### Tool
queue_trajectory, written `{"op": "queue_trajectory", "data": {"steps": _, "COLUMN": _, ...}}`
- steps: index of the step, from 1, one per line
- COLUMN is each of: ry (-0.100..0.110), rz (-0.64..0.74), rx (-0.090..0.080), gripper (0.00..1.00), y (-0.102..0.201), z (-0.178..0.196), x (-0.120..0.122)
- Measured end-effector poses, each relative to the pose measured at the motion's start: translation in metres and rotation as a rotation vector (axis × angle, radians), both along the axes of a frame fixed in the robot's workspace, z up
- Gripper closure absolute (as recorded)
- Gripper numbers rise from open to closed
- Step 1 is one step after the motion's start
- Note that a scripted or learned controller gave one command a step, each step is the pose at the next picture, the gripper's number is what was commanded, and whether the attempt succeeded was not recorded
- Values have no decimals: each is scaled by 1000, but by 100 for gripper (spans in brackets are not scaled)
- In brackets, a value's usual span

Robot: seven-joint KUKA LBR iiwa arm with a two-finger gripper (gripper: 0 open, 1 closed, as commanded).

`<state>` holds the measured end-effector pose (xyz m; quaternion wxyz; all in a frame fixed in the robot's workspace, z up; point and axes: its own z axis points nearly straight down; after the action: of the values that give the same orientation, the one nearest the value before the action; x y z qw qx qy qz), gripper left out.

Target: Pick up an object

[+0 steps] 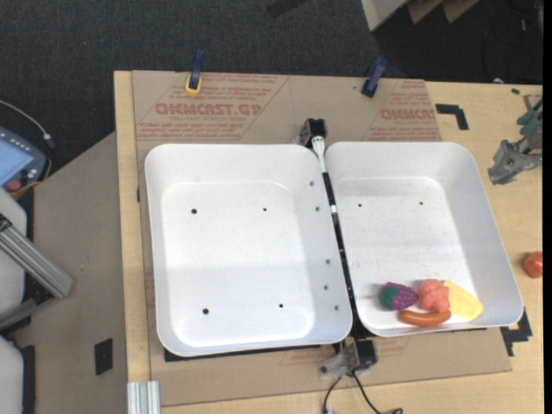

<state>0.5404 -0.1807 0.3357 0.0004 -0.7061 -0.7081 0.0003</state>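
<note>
**Looking down on two white bins, with toy food in one corner and the gripper off to the side**

Two shallow white bins sit side by side on a brown cardboard sheet (285,102) printed with red lettering. The sheet covers a pale wooden bench (82,231). The left bin (164,231) shows a bare white floor with a few small dark dots. The right bin (483,214) touches it along a dark seam down the middle.

All the objects to pick lie together in the right bin's near right corner, close to the front rim. A purple toy grape bunch (398,296) sits furthest left. Just beside it, to the right, is a knobbly orange-red toy (435,294). A yellow toy (467,303) lies against that one, nearest the bin's right wall. An orange-red toy sausage (424,317) curves along the front of the group, touching the pieces above it.

The gripper (515,158) is a grey metal shape at the right edge of the view. It is outside the right bin, beside the bin's far right corner and well apart from the toys. It holds nothing that can be seen. Whether it is wide or narrow cannot be told from this angle.

A small orange-red shape (533,264) shows at the right edge, lower down, cut off by the frame.

A yellow and blue clamp (195,80) and a blue clamp (374,76) grip the cardboard's far edge.
</note>
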Motion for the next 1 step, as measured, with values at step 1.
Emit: {"op": "queue_trajectory", "data": {"steps": 1, "ry": 2, "rz": -5, "rx": 0, "gripper": 100, "y": -31, "z": -47, "x": 14}}
